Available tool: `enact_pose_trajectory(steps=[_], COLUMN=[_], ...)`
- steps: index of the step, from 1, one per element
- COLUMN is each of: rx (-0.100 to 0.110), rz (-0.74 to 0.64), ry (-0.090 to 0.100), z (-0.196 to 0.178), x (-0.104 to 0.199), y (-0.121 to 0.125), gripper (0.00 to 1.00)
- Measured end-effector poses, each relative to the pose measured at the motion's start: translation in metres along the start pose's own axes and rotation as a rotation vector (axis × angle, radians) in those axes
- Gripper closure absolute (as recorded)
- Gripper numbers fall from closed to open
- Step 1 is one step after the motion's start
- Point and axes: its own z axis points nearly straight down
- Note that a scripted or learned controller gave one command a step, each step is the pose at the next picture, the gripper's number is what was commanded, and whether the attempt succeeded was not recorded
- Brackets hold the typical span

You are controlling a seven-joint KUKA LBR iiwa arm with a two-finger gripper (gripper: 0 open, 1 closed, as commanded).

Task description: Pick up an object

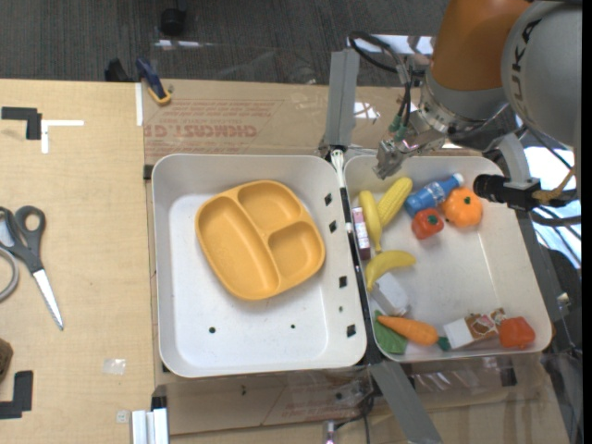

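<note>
Pincer hangs at the far-left corner of the right bin; its fingertips are small and dark against the rim, so whether they are spread or closed I cannot tell. Nothing visible between them.

Near edge of right bin: carrot lying across a green piece, then a small white-and-brown carton and a red block toward the near-right corner. Loose scatter, probably tipped in as pick targets.

Mid bin: banana against the left wall, white block just nearside of it.

Far end: corn cob leaning beside a second yellow banana, blue bottle, tomato, orange. Corn cob lies just nearside of the pincer, closest candidate; its upper tip is almost beneath the fingers.

Left bin carries a yellow divided plate, well apart from the pincer.
</note>
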Motion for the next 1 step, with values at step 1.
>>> enact_pose_trajectory(steps=[1], rx=[-0.001], rz=[-0.137], ry=[-0.001], z=[-0.0715], x=[-0.0806], y=[-0.0389], gripper=[1.0])
